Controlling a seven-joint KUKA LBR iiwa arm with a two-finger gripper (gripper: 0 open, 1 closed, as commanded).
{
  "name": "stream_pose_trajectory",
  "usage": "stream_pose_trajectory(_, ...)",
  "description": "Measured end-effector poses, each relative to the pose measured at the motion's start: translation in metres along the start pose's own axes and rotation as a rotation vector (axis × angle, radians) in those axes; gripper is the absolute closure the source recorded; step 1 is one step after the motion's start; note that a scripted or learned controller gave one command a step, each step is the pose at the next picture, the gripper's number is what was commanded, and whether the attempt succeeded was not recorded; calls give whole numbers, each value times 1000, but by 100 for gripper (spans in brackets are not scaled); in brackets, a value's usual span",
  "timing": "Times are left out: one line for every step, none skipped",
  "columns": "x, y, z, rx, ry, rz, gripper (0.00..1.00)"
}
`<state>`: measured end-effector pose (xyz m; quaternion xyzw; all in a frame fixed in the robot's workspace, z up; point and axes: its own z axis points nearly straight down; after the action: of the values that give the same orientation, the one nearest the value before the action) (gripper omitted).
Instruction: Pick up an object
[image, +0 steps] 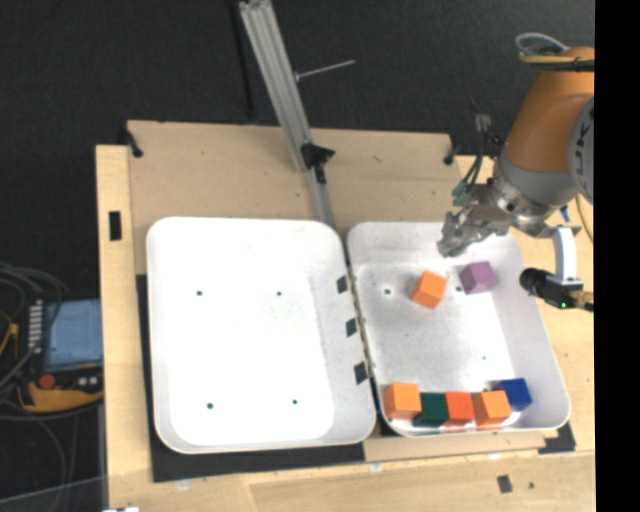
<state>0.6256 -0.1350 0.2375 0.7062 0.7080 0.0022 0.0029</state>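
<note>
Reaching in from the upper right of the frame, the grey arm (545, 130) with its orange band hangs over the far edge of the right bin (520, 300). Its gripper (457, 240) points down and to the left, just above the bin's upper rim; the fingers blur into one dark clump, so whether they are parted or closed cannot be told, and nothing is seen between them.

Just below the gripper lie two loose blocks: an orange cube (430, 289) near the bin's upper middle, tilted on the white floor, and a purple cube (478, 277) just to its right, apart from it. Along the bin's lower rim a row of blocks sits packed together: an orange block (403, 399), a green block (433, 408), another orange one (459, 406), a third orange one (492, 406) and a blue block (514, 392) at the right end.

The left bin (250, 330) fills the middle left of the frame, touching the right bin along its side.
</note>
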Motion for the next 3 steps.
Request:
stream_pose_trajectory(-1, 1, -22, 3, 1, -2, 100)
stream_pose_trajectory(43, 4, -24, 7, 2, -4, 100)
stream_pose_trajectory(93, 9, -30, 5, 1, -5, 100)
